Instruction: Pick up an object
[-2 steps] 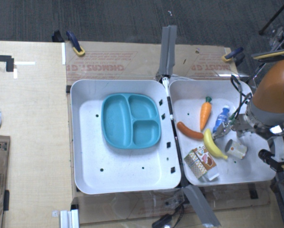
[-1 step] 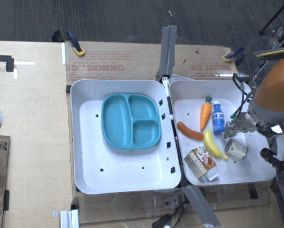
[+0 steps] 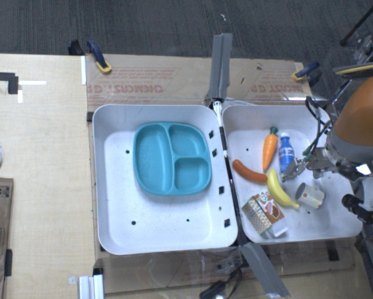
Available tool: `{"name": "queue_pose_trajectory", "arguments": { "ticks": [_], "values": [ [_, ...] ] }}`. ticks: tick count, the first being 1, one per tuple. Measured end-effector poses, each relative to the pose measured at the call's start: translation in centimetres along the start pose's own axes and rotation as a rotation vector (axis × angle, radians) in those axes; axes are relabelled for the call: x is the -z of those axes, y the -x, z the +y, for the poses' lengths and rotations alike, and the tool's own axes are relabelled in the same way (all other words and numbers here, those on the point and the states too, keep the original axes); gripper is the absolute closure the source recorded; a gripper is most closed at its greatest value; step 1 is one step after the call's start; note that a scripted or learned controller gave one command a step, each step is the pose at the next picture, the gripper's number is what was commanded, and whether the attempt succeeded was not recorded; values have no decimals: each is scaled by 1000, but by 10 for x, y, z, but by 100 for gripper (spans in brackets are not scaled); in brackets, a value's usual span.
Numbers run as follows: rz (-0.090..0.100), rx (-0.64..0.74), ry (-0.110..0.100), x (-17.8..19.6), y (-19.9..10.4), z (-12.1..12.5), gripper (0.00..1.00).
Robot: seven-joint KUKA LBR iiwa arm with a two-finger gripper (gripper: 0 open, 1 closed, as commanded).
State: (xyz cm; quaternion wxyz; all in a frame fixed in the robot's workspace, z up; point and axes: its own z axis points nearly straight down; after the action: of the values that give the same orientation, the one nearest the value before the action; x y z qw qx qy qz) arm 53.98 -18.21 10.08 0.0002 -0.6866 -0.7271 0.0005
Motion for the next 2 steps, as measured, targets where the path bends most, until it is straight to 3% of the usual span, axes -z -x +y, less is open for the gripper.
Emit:
{"name": "queue_pose_trajectory", "arguments": {
  "ticks": [1, 2],
  "values": [
    [0, -59, 0, -10, -40, 37, 0],
    [-1, -59, -2, -1, -40, 37, 100]
  ]
}}
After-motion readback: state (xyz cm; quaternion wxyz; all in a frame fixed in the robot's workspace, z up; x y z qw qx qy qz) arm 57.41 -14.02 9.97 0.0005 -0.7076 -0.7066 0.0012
